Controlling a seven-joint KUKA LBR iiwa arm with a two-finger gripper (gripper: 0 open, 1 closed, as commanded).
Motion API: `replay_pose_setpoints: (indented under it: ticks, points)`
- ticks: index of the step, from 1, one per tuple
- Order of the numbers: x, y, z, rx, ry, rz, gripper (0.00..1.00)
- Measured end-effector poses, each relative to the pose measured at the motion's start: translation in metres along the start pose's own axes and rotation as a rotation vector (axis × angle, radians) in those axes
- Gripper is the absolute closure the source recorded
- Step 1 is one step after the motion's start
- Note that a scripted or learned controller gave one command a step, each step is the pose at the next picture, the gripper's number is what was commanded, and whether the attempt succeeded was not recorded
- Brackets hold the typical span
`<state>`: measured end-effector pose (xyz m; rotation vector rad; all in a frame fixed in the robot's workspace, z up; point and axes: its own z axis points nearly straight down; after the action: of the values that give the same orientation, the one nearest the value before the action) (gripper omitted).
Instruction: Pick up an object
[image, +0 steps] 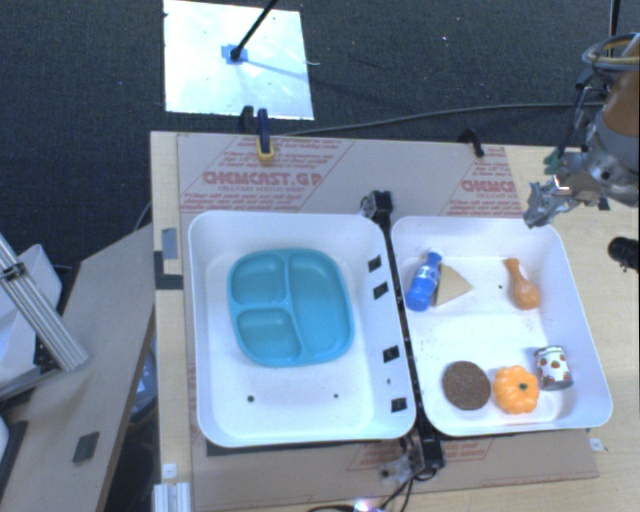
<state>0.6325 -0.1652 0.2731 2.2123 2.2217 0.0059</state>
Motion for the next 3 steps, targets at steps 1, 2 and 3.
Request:
replay_pose_setpoints:
  ticks: [1,2,3]
  points:
    - [0.042,-0.017,-0.001,0.006,0.002,-0.003,1.0]
    - [0.097,-0.028,-0.001,0.006,0.003,-0.005,1.0]
    - [0.15,-0.042,0.017,0.008,0.004,-0.005,1.0]
